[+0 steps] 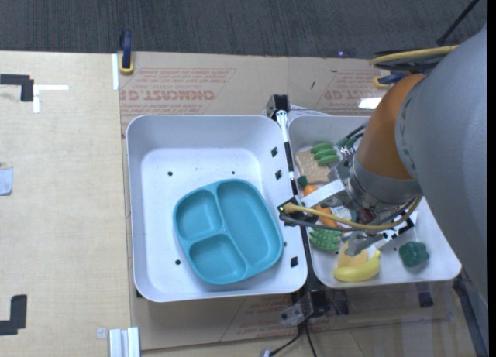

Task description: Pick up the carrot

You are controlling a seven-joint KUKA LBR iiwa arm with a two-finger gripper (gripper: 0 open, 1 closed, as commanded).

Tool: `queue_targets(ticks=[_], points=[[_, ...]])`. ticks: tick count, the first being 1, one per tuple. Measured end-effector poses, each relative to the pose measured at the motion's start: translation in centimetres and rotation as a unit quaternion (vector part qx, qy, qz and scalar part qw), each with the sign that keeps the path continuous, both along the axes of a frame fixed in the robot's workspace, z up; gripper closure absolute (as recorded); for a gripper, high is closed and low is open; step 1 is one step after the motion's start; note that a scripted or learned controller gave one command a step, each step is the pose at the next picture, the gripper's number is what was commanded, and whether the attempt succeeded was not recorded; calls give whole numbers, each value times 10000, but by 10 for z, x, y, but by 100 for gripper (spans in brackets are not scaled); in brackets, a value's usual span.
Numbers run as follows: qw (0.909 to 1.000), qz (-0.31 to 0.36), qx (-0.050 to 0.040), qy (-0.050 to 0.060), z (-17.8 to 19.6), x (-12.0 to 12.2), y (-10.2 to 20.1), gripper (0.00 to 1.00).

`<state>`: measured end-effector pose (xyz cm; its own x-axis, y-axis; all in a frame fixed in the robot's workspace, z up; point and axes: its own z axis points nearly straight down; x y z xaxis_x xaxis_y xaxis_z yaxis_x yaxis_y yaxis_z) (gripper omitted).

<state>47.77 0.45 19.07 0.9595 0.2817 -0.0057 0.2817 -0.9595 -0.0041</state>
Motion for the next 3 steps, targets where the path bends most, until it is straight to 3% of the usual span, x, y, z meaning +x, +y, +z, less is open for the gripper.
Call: queue_targets(ticks=[1,2,3], points=[[9999,105,-10,-4,0,73,-30,0],[9993,-383,-9,4,0,44,-4,0],[9993,-384,-9,4,0,44,-4,0]])
